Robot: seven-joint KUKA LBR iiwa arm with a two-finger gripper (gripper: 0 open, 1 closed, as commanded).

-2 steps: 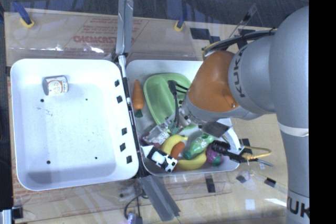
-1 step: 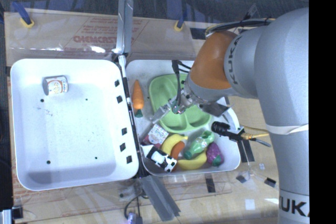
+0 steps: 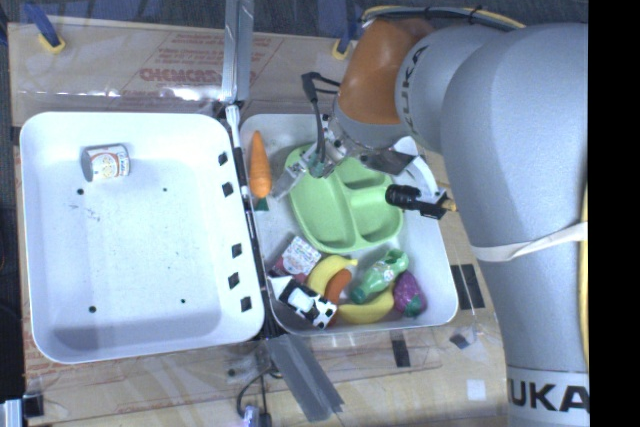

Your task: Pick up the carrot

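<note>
Two white bins sit side by side below me, and my gripper (image 3: pixel 322 158) is down in the right bin (image 3: pixel 440 260), over the upper left edge of the green tray (image 3: pixel 350 205); honestly can't tell whether it's released or clenched from this angle. Carrot (image 3: pixel 259 165) is lying along the left wall of that same bin, just beside my gripper and not in it, pointing up-and-down in the view. Rest of the bin has a banana (image 3: pixel 355 307), a purple fruit (image 3: pixel 408 293) and a green bottle (image 3: pixel 378 277) near the bottom, plus a small can (image 3: pixel 107 162) alone in the left bin (image 3: pixel 130 315).
</note>
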